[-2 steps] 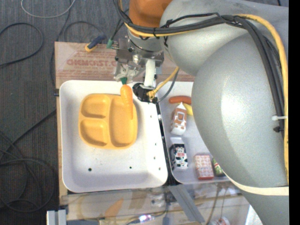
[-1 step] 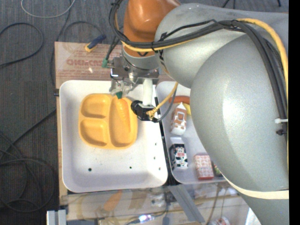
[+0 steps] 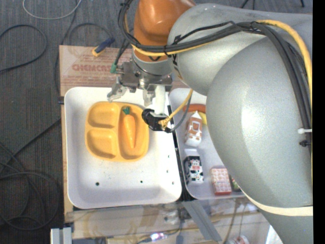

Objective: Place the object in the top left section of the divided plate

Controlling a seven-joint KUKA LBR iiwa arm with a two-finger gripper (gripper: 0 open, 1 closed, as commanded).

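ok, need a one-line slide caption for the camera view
The tool sits at the top edge of the yellow divided plate in the left bin; carrot lies in the plate's right section.

Even, bright overhead light; soft shadows under the arm (image 3: 254,85) fall on the left bin (image 3: 81,187), mild glare on its grey shell, focus sharp throughout.

plate (image 3: 104,131) in left bin (image 3: 122,187) | carrot (image 3: 130,130) in plate's right section (lengthwise)
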